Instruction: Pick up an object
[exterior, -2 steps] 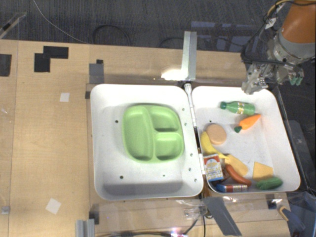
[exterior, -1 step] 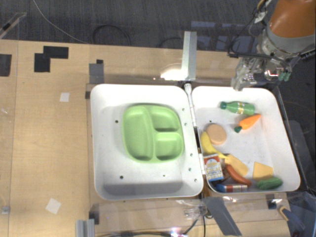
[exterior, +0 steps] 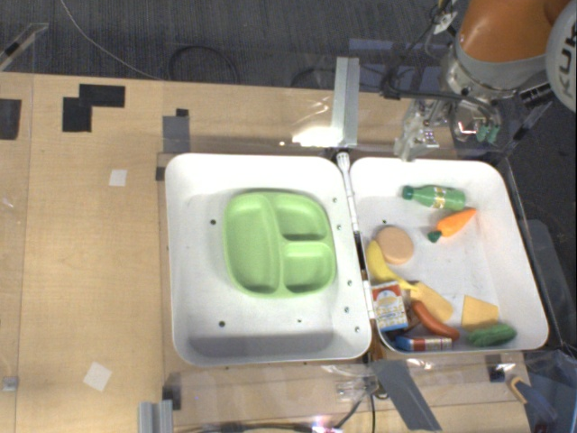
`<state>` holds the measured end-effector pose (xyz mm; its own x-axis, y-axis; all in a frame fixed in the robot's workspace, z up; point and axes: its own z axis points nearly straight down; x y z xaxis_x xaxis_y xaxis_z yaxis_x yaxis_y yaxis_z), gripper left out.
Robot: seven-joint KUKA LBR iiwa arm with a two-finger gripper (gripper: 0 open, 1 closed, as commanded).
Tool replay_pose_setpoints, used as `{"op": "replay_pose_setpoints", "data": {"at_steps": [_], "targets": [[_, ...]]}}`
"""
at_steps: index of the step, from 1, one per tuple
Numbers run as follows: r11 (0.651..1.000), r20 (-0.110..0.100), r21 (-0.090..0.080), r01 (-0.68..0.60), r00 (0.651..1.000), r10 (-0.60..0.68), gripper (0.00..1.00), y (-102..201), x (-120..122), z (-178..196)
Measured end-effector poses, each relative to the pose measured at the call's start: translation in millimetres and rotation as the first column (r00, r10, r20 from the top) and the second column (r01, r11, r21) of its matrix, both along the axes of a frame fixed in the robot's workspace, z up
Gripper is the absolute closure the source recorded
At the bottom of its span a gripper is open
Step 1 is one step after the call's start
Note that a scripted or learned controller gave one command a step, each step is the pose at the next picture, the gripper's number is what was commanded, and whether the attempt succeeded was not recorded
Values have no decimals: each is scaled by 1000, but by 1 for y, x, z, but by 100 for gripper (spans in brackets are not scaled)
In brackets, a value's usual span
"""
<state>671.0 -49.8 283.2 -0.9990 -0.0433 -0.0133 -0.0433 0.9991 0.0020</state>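
Note:
My gripper [exterior: 424,135] hangs above the far rim of the right bin [exterior: 514,242], its pale fingers open with nothing between them. Below it in that bin lie a green bottle [exterior: 434,196] and an orange carrot [exterior: 453,223]. A round tan bun [exterior: 394,244] and a yellow banana [exterior: 378,262] sit near the bin's left wall. At the near end are a small carton [exterior: 390,308], a red sausage [exterior: 431,321], a cheese wedge [exterior: 479,311], a yellow piece [exterior: 432,301] and a green pickle [exterior: 489,335].
The left bin [exterior: 198,242] holds a green divided plate [exterior: 278,242]. A metal post [exterior: 346,106] stands at the far end between the bins. Black tape marks [exterior: 90,104] lie on the wooden bench at the left.

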Motion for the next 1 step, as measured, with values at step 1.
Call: {"op": "replay_pose_setpoints", "data": {"at_steps": [1], "targets": [[999,-2,1,-42,999,42,100,60,-1,-14]]}}
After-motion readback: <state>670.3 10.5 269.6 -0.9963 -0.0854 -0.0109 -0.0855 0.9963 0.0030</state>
